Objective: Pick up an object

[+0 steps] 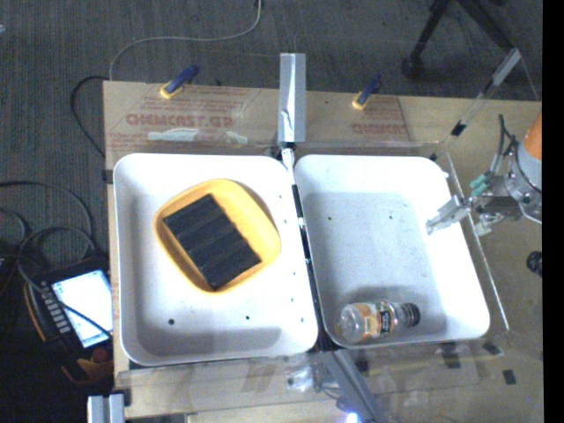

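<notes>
Even overhead light, soft focus, mild glare on white bins [388, 183].

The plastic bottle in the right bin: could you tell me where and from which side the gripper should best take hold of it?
Probably from above, fingers closing across the mid-body of the plastic bottle. It lies on its side along the near wall of the right bin, so a sideways approach looks blocked.

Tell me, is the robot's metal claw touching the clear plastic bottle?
Apart. The camera view shows the gripper at the right bin's far edge, white floor between it and the clear plastic bottle.
</notes>
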Controlling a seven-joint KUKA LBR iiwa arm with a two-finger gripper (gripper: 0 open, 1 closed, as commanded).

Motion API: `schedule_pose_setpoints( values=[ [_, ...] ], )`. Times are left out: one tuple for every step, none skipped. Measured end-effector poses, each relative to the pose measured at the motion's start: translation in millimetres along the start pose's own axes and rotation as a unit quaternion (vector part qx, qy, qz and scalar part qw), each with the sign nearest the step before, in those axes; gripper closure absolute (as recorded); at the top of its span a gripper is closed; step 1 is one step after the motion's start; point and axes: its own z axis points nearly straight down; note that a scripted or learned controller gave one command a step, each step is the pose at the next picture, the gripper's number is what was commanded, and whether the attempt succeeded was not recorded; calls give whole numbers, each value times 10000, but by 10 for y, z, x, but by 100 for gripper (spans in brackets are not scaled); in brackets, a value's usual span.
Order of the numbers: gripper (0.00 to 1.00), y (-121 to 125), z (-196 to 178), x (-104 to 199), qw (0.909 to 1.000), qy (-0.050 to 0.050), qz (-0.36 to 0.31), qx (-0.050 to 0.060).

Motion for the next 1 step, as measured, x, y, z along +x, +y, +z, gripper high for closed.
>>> schedule_pose_setpoints(
  values=[
    [0, 47, 740, 623, 9999, 4, -112, 2]
  ],
)
